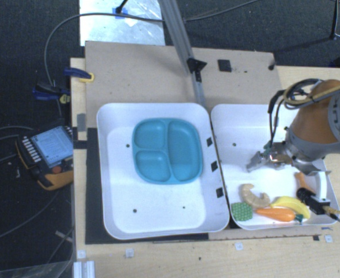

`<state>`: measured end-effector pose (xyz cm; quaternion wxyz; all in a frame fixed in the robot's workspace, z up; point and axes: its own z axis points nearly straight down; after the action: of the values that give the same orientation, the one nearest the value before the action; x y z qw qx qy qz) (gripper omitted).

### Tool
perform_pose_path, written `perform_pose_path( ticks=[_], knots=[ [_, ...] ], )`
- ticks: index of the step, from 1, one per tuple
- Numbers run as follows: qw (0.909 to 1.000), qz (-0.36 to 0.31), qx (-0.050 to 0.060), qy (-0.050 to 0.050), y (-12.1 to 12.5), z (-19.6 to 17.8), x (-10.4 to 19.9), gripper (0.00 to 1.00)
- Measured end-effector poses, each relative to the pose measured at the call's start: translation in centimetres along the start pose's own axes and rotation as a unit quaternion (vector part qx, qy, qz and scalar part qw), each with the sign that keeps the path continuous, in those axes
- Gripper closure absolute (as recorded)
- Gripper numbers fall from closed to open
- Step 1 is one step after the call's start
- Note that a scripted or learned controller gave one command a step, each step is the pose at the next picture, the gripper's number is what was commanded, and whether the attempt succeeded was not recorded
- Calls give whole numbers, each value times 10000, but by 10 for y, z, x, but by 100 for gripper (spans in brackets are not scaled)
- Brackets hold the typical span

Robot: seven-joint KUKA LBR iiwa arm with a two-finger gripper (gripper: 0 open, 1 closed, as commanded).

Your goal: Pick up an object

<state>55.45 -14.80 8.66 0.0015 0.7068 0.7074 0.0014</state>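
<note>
My gripper (258, 162) hangs low over the middle of the right bin (233, 126), at the end of the grey and orange arm (320, 123) that comes in from the right. Below it, along the bin's front edge, lie a tan curved piece (254, 196), a green textured piece (242, 212), an orange carrot (275, 214) and a yellow banana (292, 204). Another small orange item (304, 182) lies by the bin's right wall, partly behind the arm. The gripper stands a little above and left of the tan piece, apart from it.
A blue divided plate (168, 150) sits in the left bin (117, 172). A grey pole (181, 39) slants across the cardboard board behind the bins. Cables and a handheld device (48, 149) lie on the floor at left.
</note>
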Motion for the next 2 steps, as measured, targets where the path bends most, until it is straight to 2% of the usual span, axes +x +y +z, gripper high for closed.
perform_pose_path(
  ticks=[1, 2],
  knots=[
    [10000, -5, -39, -9, 2, -13, 0, 100],
    [10000, -21, -14, -6, 6, -77, 3, 100]
  ],
)
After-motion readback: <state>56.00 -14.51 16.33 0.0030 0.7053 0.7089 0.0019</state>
